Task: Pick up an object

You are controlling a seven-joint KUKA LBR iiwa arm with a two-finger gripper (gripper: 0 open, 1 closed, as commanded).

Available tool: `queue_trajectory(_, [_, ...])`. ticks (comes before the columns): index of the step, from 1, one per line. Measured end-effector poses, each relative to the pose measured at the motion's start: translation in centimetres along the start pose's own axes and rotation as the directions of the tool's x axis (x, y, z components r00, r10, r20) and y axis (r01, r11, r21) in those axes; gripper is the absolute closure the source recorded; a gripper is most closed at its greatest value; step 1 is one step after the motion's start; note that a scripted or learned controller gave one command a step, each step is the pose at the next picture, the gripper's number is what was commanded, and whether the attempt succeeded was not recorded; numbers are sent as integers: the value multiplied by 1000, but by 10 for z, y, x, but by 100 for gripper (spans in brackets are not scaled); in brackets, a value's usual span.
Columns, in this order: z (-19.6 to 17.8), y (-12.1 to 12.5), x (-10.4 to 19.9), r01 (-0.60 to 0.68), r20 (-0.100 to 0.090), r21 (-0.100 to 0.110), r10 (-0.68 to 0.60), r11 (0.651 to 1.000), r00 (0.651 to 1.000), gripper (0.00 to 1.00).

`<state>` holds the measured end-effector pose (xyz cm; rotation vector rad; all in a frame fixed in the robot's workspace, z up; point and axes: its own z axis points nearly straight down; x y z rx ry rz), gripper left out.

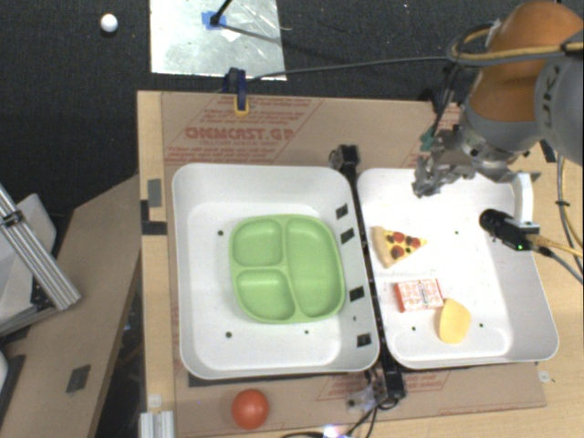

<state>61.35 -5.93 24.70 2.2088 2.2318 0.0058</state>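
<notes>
Pizza slice (396, 245), red-and-white packet (418, 294) and yellow piece (453, 321) lie in the right bin (538, 308); the hand (427, 184) (grip state unclear) hovers above its far edge, holding nothing visible.

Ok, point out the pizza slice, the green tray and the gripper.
pizza slice (396, 245), camera view, on its topping.
green tray (286, 268), camera view, on its middle divider.
gripper (427, 186), camera view, at its fingertips.

Arm (520, 80) reaching from right, claw (427, 182) pointing down
</notes>
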Motion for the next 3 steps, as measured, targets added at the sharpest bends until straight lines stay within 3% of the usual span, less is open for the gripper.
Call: queue_trajectory(3, [7,19,161,0,-1,0,0,1000,1000,100])
